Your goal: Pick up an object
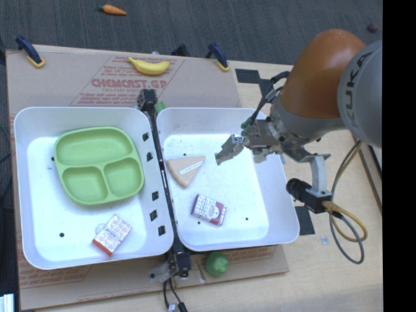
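The left bin point(26, 194) holds a divided tray point(97, 164) toward its back and a small packet point(112, 233) near its front. In the right bin point(276, 203), a wedge point(184, 170) lies by the shared wall, with a carton point(208, 209) before it. Behind both bins a banana point(149, 64) lies on the cardboard point(195, 83), and a ball point(216, 263) sits before the right bin.

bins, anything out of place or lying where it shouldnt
Yes: a banana lies on the cardboard behind the bins, a green ball sits just outside their front edge, and a carrot is on the floor.
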`<state>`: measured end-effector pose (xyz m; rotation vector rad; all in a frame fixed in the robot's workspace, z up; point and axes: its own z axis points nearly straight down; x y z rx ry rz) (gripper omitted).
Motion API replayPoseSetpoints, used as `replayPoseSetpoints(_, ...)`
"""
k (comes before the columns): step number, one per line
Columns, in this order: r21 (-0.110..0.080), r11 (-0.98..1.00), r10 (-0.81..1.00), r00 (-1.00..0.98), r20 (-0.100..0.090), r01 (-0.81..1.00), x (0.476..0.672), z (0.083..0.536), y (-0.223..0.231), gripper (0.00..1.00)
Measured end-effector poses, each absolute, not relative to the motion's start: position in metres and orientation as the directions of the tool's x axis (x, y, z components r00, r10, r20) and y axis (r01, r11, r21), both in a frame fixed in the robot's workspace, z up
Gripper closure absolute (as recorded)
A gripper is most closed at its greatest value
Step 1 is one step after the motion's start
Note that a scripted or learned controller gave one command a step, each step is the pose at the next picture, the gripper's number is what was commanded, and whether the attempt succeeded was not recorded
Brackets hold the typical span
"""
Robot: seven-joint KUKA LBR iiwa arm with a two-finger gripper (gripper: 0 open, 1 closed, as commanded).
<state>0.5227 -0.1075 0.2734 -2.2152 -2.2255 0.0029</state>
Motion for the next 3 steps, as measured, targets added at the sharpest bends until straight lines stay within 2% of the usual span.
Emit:
replayPoseSetpoints(1, -0.004, 0.006, 1.0, -0.006, 0.0, 1.0, 0.498, 0.158, -0.114, 0.0)
replayPoseSetpoints(2, -0.002, 0.003, 1.0, -0.003, -0.001, 1.0, 0.535, 0.092, -0.212, 0.0)
replayPoseSetpoints(3, -0.001, 0.006, 1.0, -0.006, 0.001, 1.0, 0.597, 0.092, -0.21, 0.0)
